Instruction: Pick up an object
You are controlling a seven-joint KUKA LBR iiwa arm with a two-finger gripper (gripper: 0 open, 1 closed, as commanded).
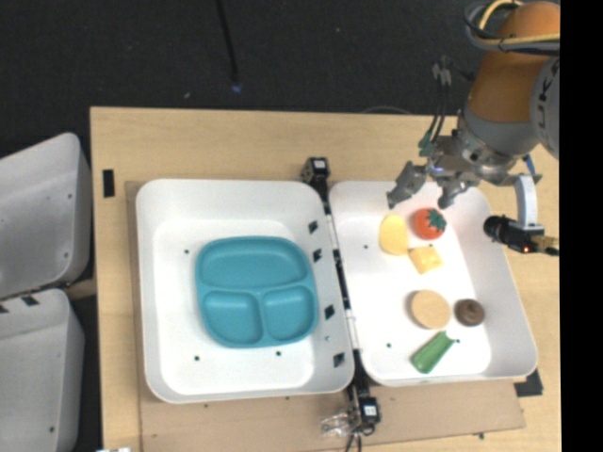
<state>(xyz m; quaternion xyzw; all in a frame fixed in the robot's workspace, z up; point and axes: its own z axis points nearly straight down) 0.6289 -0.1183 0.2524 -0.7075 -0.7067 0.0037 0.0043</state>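
So the pincer [429, 188] hangs with its 2 fingers spread apart over the back of the right bin [369, 281], nothing between them. The red tomato [429, 223] sits just below it, touching a yellow lemon [395, 234]. A teal tray [254, 289] lies in the left bin [160, 252].

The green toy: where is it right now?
The green toy lies in the right bin, near its front edge, just below the tan disc and the brown piece.
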